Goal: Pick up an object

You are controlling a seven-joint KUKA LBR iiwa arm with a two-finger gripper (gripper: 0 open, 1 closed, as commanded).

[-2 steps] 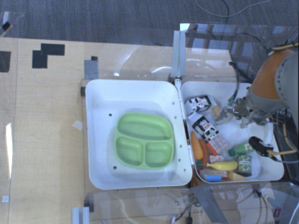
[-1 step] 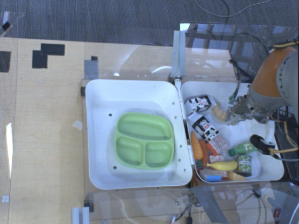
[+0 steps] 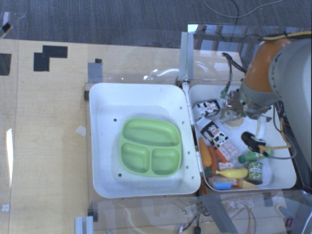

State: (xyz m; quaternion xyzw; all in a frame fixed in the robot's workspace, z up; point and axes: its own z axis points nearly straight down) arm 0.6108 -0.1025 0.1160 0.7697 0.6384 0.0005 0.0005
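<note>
Claw [image 3: 233,112] low near bin rim [image 3: 192,112].

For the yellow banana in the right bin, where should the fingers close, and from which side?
Probably the banana's middle, coming straight down, fingers closing across its narrow width. It lies flat and lengthwise along the right bin's near wall, with a green can at one end and a carrot at the other, so its ends look crowded.

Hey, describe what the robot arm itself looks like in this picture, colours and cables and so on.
The arm is bulky and rounded, with smooth grey casing and a broad orange band above the wrist. Below the band sits a grey metal wrist section leading to the gripper. Thin dark cables loop beside the wrist, and a green-tipped wire runs down near it.
</note>
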